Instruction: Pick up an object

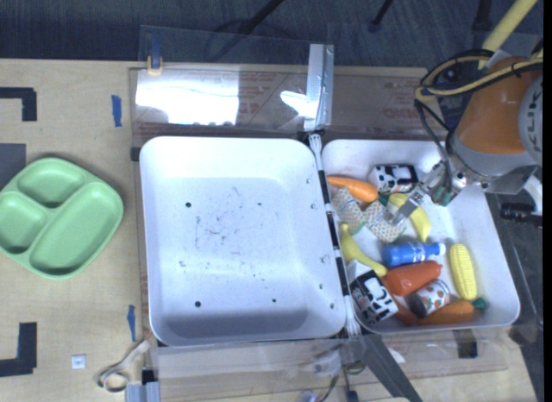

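Camera view, right bin (504,258) at the counter's right edge: toy clutter. End effector (402,210) low at the bin's middle; whether its fingers are apart or together cannot be told. Nearest candidate: yellow banana (420,222), just beside the tips, long axis running from the bin's far wall toward its near wall. Advice: straddle the banana across its narrow width, clear of the blue bottle (412,254).

The grey arm (504,124) reaches in from the right, its hand (405,208) angled down-left.
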### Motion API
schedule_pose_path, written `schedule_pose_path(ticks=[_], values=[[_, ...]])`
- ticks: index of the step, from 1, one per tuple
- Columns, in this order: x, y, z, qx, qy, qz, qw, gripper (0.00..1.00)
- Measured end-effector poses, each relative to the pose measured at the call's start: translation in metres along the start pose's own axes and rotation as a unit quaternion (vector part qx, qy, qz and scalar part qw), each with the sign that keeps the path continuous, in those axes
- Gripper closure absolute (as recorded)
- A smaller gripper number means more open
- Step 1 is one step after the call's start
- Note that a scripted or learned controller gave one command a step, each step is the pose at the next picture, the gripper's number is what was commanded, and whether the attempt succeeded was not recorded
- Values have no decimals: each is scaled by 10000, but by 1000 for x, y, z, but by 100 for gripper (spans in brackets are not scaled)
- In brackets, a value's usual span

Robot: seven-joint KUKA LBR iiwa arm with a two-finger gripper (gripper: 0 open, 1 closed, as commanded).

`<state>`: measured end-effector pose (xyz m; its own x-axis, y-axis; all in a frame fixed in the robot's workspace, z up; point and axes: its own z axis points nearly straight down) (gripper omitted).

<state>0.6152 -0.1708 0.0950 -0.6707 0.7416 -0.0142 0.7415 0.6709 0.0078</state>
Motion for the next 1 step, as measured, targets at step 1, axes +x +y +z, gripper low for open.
schedule_pose_path(ticks=[1], values=[[-2, 1, -11, -30, -33, 12, 10000, 100]])
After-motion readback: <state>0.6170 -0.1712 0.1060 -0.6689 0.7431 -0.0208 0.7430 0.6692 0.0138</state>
